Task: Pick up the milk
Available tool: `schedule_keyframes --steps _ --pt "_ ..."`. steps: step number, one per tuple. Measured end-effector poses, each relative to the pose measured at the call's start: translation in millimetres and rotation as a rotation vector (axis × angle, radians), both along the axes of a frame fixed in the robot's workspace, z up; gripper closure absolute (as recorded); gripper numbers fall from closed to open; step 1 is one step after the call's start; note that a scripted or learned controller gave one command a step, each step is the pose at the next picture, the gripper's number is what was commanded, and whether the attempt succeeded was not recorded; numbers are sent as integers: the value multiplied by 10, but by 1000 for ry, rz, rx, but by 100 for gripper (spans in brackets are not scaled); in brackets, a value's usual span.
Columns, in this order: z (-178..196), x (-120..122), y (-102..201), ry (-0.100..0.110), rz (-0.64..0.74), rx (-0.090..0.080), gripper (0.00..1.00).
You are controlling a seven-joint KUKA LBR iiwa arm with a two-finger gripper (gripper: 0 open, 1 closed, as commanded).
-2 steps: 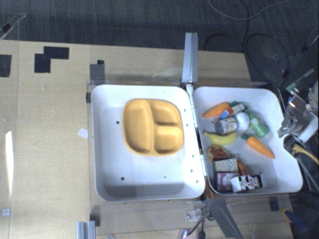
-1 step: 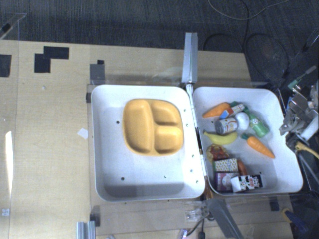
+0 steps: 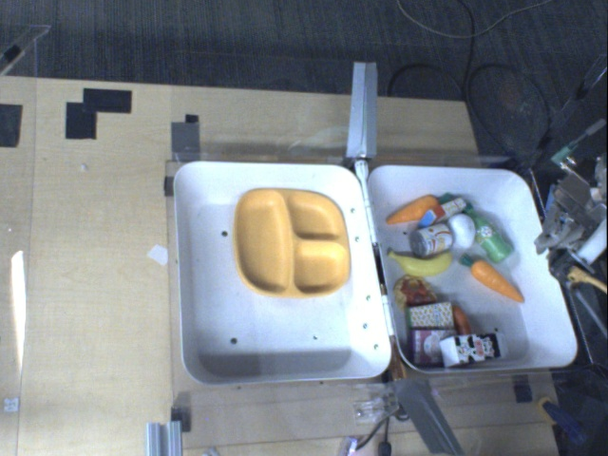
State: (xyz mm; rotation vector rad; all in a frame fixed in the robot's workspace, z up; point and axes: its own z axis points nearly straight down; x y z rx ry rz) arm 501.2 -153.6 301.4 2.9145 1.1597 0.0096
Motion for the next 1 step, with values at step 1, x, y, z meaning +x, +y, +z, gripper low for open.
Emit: schedule_keyframes --steps 1 --pt "105 15 8 -1 10 -1 100"
